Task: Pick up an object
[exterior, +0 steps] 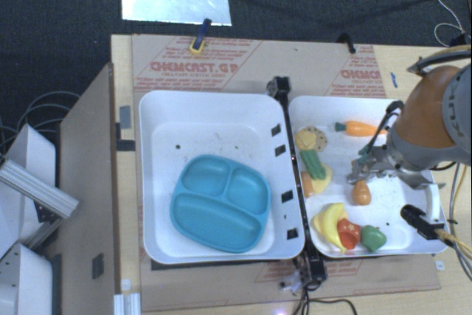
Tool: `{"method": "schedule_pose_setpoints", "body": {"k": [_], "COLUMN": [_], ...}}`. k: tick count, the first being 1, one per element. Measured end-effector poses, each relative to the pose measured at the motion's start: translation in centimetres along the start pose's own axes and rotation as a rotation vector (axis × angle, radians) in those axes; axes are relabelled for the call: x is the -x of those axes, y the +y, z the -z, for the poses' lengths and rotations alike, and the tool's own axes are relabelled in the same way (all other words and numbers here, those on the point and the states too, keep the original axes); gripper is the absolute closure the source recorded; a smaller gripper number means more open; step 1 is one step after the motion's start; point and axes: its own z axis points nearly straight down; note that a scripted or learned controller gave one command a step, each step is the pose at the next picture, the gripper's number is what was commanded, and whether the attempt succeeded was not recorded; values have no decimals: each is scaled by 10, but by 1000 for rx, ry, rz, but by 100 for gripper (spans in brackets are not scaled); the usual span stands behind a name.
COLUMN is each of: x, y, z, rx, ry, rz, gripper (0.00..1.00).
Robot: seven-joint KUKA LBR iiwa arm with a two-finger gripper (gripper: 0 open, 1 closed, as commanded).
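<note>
White plastic makes up both shallow bins on the bench: the left bin (158,122) and the right bin (324,111) sit side by side, touching along a dark clipped seam. Brown printed cardboard (221,63) lies beneath them.

Next in size, the grey arm (435,111) with its orange band reaches in from the right, over the right bin. A blue divided tray (220,201) lies in the lower half of the left bin, tilted a little.

At the arm's end, the gripper (361,170) hangs low in the middle of the right bin, just above a small orange-brown piece (361,192). Whether its grip is released or clenched cannot be told from this angle, and whether it touches the piece is unclear.

The remaining toy foods lie scattered in the right bin: a yellow banana (328,221) near the front wall, a green vegetable (314,164) left of the gripper, an orange carrot (356,128) toward the back, a tan round piece (310,137) beside the seam, a red pepper (348,234) touching the banana, and a green pepper (373,237) just beside the red one.
</note>
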Motion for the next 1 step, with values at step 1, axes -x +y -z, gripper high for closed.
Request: {"method": "schedule_pose_setpoints", "body": {"k": [1], "x": [-79], "y": [5], "z": [127], "rx": [10], "ry": [4], "rz": [10], "gripper": [100]}}
